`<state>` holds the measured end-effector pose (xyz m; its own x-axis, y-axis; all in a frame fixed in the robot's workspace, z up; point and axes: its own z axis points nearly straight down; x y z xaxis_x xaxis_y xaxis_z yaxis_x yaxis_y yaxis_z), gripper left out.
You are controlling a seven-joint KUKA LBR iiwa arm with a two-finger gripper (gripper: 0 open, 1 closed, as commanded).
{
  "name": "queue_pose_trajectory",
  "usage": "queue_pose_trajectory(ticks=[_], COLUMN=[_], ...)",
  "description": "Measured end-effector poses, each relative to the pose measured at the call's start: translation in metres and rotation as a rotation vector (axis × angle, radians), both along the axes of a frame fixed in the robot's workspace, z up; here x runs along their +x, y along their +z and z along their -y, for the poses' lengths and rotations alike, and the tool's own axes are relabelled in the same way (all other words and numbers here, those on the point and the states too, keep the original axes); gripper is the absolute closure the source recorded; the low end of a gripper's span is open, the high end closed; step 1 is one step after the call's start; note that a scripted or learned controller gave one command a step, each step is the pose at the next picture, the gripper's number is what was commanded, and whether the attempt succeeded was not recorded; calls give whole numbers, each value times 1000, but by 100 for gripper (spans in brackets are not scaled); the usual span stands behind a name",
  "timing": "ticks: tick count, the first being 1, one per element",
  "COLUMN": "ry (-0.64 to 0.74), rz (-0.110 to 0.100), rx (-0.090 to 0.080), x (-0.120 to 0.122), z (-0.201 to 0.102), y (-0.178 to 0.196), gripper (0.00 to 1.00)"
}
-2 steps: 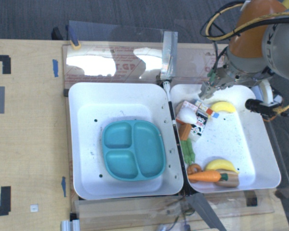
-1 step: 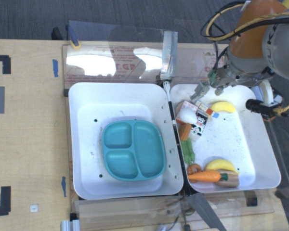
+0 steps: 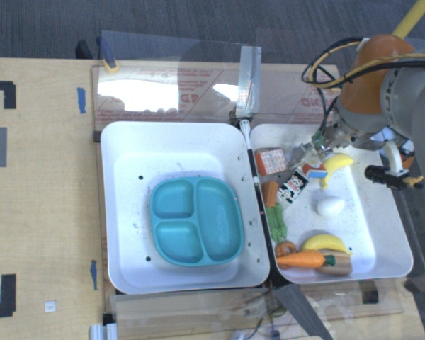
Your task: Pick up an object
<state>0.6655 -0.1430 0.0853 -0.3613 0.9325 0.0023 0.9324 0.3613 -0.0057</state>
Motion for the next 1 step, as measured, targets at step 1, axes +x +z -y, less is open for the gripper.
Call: queue_pose_trajectory(ticks=[1], ry=[-217], rz=[9], rx=[0], x=[-47], z=[-21], y=[1], gripper=[0])
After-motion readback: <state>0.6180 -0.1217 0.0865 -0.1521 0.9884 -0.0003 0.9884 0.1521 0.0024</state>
